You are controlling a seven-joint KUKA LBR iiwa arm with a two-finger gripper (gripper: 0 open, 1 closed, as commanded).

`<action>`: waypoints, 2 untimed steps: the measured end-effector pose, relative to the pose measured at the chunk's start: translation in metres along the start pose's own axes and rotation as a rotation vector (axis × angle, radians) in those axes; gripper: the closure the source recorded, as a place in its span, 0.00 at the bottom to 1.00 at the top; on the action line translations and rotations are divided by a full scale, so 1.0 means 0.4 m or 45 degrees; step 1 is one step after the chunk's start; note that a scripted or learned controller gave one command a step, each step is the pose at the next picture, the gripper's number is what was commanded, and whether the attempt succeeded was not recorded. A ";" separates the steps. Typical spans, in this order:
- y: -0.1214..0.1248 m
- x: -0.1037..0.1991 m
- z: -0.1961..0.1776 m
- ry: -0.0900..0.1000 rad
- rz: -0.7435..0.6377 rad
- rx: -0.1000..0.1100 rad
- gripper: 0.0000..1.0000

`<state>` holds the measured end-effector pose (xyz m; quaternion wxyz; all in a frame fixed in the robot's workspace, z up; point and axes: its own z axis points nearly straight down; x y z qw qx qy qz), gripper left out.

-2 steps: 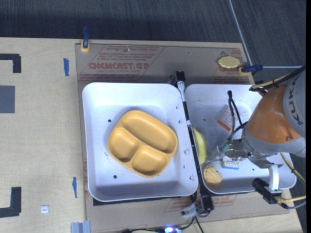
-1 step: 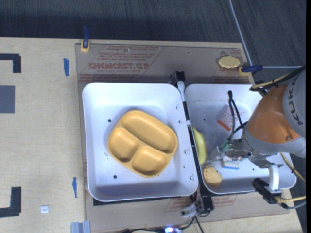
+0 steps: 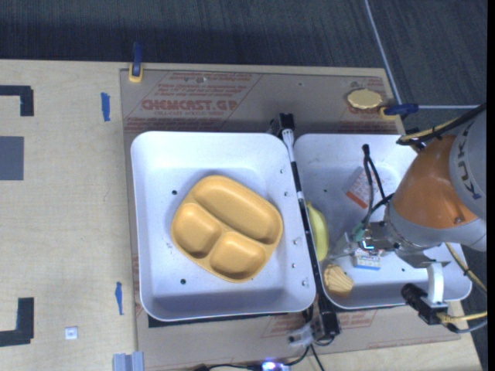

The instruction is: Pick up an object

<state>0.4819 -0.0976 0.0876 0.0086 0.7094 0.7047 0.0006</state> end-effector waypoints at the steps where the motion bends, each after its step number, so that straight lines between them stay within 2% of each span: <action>1: 0.000 -0.001 0.000 0.001 -0.001 0.000 0.00; 2: 0.000 0.001 0.000 0.000 0.000 0.000 0.00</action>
